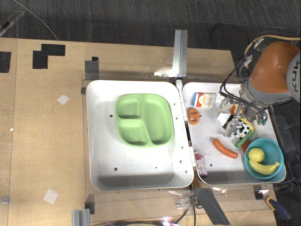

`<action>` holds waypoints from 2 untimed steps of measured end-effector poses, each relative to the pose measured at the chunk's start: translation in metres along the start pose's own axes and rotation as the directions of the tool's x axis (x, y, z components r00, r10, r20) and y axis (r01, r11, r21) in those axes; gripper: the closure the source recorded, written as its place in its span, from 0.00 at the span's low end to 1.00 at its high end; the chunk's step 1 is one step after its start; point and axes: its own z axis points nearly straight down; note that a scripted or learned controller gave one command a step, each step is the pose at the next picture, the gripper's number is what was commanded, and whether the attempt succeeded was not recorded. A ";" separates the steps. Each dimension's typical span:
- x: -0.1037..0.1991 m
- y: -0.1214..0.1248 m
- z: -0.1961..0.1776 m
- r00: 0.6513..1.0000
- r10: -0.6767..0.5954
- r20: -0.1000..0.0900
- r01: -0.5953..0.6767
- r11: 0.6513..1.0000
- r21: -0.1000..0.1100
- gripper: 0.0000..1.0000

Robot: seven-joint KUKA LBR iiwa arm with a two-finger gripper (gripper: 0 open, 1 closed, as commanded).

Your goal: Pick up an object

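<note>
Camera view, nearest edge first: in the right bin (207,166), a blue bowl (270,149) sits in the near right corner with a banana (259,161) lying in it. Just left of the bowl lies a red sausage-shaped toy (225,148), and a small dark red packet (199,161) lies against the bin's left wall. Farther back, the jaws (237,124) hang over a black-and-white object (243,130) beside the bowl's rim; whether they are open or closed on it cannot be told. Beyond are an orange pretzel-like piece (193,116) and a small white carton (203,99) near the far wall. The left bin (101,126) holds a green divided tray (143,119). Both bins rest on the wooden tabletop (42,140).
</note>
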 end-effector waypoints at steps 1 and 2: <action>0.038 0.050 0.007 1.000 -0.011 0.002 0.011 1.000 -0.002 0.00; 0.082 0.048 0.006 0.993 0.115 0.006 -0.115 0.993 0.000 0.00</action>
